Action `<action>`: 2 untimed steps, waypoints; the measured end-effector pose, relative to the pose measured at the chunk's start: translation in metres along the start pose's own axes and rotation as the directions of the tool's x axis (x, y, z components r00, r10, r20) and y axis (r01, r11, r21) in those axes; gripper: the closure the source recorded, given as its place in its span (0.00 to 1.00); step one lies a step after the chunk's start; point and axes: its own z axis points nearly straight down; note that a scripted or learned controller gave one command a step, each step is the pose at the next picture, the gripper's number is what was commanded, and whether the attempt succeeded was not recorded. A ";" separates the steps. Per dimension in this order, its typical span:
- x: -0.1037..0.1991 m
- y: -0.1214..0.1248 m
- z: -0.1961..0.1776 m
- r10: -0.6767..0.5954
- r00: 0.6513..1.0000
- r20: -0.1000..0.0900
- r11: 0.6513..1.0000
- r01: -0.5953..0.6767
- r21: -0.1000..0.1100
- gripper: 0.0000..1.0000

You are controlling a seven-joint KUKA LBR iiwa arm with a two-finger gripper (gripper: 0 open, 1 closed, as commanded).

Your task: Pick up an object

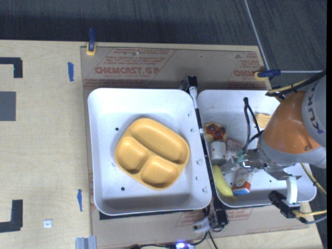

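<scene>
I have the arm reaching in from the right, its orange band sitting over the right bin. The gripper is low in that bin, down among the clutter near the bin's middle and toward its near wall. From this slanted overhead angle the wrist and cables cover much of the fingers, so I cannot tell whether they are wide, narrow or closed on anything.

The things to pick lie bunched along the left side of the right bin. A yellow banana lies lengthwise against the left wall at the near end, just left of the gripper. Just beside it on the right, under the gripper, is a small item with a red and blue end; I cannot make out what it is. Farther from me there is a small pale cylinder-like container, and beyond that a red and yellow object that is too blurred to name. These pieces are close together, some touching. A tan piece shows at the far right of the bin, partly behind the arm.

The left bin holds a large yellow moulded tray with three rounded compartments, lying at a tilt near the middle of the bin.

Both bins sit side by side on a brown cardboard sheet on the pale wooden worktop. Blue clamps hold the sheet at its far edge.
</scene>
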 end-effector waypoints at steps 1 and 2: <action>0.001 0.002 -0.010 -0.001 1.000 -0.001 1.000 0.001 -0.003 1.00; 0.068 0.000 -0.098 -0.006 1.000 -0.008 1.000 0.006 0.008 1.00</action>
